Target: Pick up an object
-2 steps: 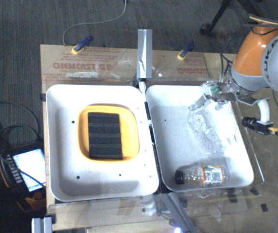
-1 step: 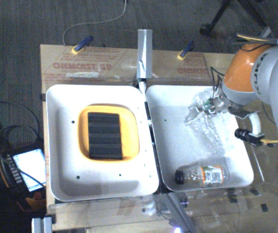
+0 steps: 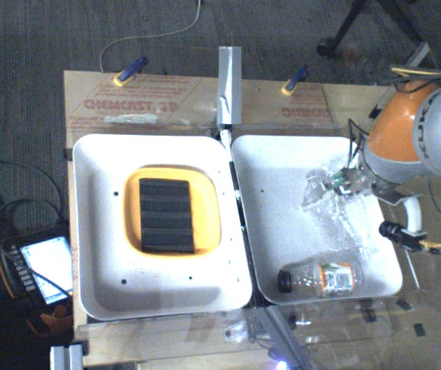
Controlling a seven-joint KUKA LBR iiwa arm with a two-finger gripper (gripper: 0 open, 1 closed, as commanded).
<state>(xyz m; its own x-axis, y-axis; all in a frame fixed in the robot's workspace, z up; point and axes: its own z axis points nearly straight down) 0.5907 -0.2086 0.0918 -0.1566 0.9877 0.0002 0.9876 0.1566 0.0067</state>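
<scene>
Bottle [image 3: 318,279] in right bin [image 3: 270,206]

Arm [image 3: 429,133] cropped at right edge

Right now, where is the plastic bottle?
The plastic bottle lies on its side in the right bin, against its near wall, below the crumpled clear wrapper.

You're looking at a robotics lab: clamps [image 3: 130,71] pin a bench [image 3: 166,102], cables [image 3: 20,183] cross grey carpet [image 3: 35,21].
</scene>
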